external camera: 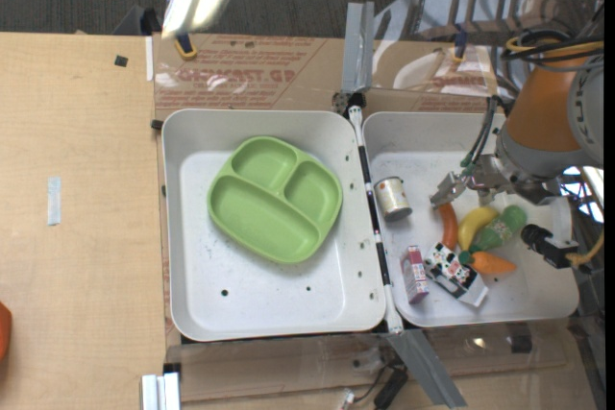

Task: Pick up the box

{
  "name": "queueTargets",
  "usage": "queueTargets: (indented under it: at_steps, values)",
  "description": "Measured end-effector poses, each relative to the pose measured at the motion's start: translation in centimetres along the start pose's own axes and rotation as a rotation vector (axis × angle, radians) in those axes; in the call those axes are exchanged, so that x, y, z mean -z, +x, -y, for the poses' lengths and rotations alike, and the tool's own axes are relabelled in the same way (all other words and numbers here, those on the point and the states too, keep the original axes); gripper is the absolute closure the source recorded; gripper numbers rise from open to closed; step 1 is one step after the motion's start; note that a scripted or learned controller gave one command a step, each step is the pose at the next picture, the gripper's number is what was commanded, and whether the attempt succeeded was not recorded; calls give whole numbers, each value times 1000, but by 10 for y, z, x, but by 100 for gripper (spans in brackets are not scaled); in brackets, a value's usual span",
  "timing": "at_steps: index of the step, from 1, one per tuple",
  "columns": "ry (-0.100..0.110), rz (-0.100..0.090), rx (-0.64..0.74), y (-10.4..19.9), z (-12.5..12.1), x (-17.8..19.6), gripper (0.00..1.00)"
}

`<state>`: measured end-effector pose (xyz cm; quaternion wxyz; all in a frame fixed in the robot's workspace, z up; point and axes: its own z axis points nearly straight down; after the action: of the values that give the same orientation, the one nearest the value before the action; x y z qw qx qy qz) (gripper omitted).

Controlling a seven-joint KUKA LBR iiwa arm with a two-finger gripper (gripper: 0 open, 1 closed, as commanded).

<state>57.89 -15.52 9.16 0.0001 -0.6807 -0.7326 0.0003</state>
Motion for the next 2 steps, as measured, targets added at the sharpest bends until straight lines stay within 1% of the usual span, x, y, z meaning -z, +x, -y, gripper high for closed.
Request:
queueTargets:
  at_steps: [1, 2]
  values:
    - [1, 0, -16, 40, 32, 0, 0]
    - [2, -1, -28, 51, 48, -1, 0]
